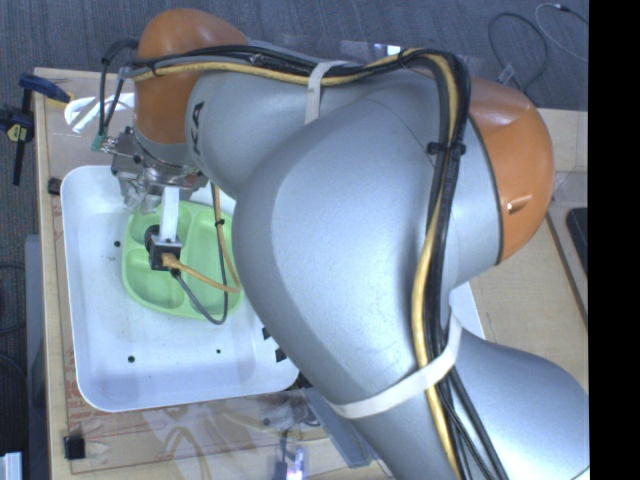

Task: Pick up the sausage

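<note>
My arm fills most of the camera view, reaching across from the right to the left bin [100,368]. The gripper [140,193] hangs over the far left part of that bin, just above a light green plate [150,278] that lies on the bin floor. Its fingertips are hidden among the wrist parts. I see no sausage anywhere in the uncovered part of the bin; the arm covers the right side of this bin and nearly all of the other one.
A blue clamp [45,88] grips the bench's far left corner, and a black clamp [14,133] sits on the left edge. The near left floor of the left bin is bare white with a few small dark specks.
</note>
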Tool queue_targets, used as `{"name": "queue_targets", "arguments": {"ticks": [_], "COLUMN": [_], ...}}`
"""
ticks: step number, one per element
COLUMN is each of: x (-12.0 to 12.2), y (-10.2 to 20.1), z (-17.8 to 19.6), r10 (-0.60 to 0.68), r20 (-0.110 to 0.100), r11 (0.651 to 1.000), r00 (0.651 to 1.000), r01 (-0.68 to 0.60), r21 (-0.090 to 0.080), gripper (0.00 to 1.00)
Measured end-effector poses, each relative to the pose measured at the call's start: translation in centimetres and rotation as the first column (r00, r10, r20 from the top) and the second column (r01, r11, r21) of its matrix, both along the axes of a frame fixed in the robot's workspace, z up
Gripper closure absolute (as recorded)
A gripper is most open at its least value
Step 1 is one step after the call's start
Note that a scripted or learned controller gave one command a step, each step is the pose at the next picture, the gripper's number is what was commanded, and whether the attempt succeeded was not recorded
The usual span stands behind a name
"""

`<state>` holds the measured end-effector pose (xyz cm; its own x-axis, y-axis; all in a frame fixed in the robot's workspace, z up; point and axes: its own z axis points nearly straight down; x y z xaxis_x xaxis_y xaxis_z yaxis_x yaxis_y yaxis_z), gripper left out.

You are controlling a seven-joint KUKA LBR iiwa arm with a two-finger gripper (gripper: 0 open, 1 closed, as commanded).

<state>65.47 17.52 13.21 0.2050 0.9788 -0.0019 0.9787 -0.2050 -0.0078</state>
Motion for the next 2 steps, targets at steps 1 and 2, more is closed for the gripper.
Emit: {"name": "queue_targets", "arguments": {"ticks": [1,2], "x": [0.2,0.1], "y": [-7.4,-2.3], "z": [12.7,1.8], "r10": [0.056,0.531], "r20": [0.006,0.003], "r11": [0.998,0.847], "r00": [0.998,0.847], "r01": [-0.056,-0.531], "r21": [0.001,0.001], "gripper": [1.00,1.00]}}
